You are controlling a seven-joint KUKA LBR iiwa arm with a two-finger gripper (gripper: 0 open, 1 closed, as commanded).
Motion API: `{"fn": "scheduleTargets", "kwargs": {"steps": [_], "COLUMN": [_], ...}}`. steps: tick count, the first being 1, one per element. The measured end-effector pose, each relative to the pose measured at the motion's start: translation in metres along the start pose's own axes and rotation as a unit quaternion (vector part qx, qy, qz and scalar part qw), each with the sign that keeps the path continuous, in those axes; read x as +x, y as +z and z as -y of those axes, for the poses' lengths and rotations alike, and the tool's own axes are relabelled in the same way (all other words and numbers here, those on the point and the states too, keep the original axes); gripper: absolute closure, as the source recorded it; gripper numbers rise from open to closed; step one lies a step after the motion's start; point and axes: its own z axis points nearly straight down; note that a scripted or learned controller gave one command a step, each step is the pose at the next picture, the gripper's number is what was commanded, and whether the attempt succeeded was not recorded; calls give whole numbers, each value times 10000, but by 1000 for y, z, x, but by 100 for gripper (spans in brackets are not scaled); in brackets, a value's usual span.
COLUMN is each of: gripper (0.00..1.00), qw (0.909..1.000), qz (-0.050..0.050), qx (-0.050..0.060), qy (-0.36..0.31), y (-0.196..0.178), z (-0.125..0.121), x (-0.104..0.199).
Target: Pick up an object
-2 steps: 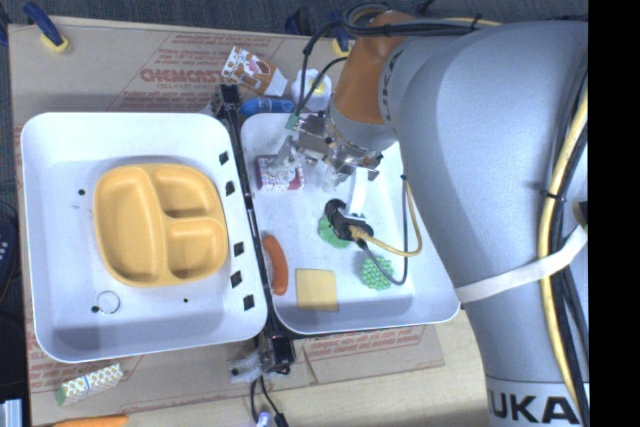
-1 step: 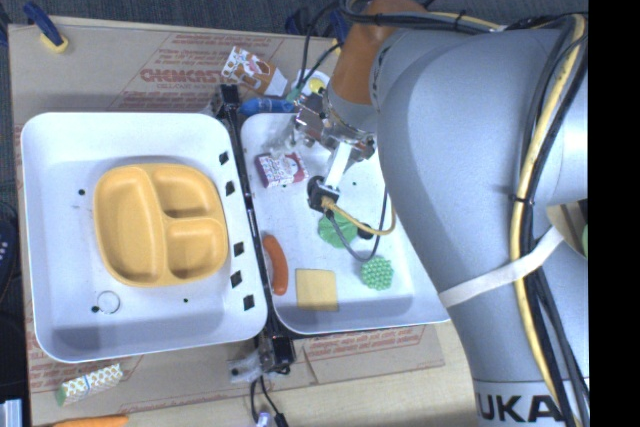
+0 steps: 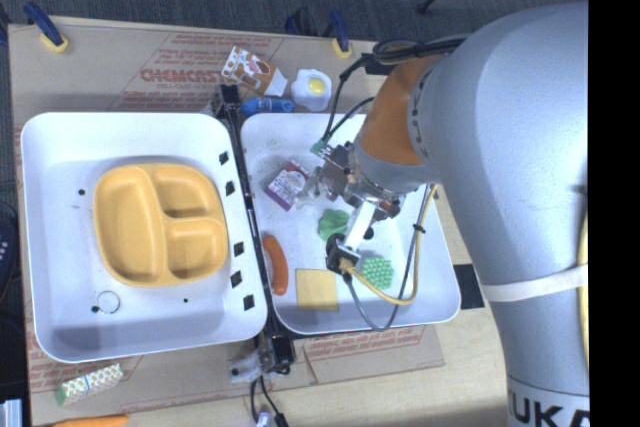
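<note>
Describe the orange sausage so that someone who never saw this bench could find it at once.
Look at the right bin, the one beneath the arm. Along its left wall, toward the picture's bottom, lies the sausage. It is long, thin and orange-red, while the yellow square beside it is flat.

The grey arm (image 3: 500, 165) covers the right wall of the right-hand shallow white bin (image 3: 300, 320). A green soft-looking piece (image 3: 333, 223) lies partly under its wrist, shape unclear. An orange strip (image 3: 95, 421) on the bench (image 3: 455, 345) is cut by the bottom edge. Print on the small purple-and-white packet (image 3: 287, 185) is too small to read.
</note>
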Motion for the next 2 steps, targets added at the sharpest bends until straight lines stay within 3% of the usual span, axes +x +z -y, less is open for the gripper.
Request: {"fn": "scheduleTargets", "kwargs": {"steps": [1, 2], "gripper": [0, 0], "qw": [9957, 9594], "qz": [-7, 3], "qx": [-12, -6], "qy": [-929, -2820], "y": [-80, -80], "z": [-20, 16], "x": [83, 67]}}
